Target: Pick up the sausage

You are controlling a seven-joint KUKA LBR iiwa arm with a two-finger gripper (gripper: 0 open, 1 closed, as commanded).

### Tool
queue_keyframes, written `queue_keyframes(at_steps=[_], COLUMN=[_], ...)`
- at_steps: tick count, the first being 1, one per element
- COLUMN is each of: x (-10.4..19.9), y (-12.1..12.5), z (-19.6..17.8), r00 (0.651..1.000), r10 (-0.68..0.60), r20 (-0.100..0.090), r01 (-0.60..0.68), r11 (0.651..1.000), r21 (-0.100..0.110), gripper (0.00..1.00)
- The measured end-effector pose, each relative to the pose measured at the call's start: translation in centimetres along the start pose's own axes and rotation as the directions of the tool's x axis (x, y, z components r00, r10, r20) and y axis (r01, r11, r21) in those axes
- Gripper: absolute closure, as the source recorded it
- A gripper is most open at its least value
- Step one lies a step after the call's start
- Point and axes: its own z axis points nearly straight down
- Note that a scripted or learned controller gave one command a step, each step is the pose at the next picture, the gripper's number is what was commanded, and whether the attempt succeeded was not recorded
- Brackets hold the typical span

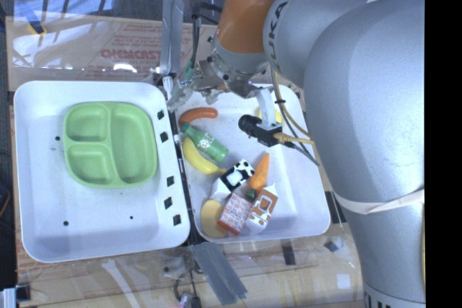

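While the big grey arm (346,104) leans over the right bin (307,216), the gripper (206,83) hovers just above the sausage (198,114). Can't tell its grip state, so sausage looks unpicked, lying by the bottle (206,144).

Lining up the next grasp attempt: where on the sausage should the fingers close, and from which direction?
Grip the sausage at its middle, coming straight down, fingers closing across its narrow width. It lies flat, long axis roughly left-right, near the right bin's far-left corner. The green bottle sits just nearer the camera, so keep the near finger tight to the sausage.
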Motion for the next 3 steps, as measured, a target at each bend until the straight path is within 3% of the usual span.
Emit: queue_keyframes(at_steps=[1, 2, 3], x=[-2.8, -8.9, -8.8], y=[-0.4, -0.3, -0.2], z=[-0.1, 10.0, 8.9], r00=[0.998, 0.997, 0.997], r10=[-0.063, 0.083, 0.079], r20=[0.001, -0.001, -0.001], r01=[0.063, -0.083, -0.079], r11=[0.998, 0.997, 0.997], r21=[-0.004, 0.0, 0.0], gripper=[0.0, 0.0, 1.0])
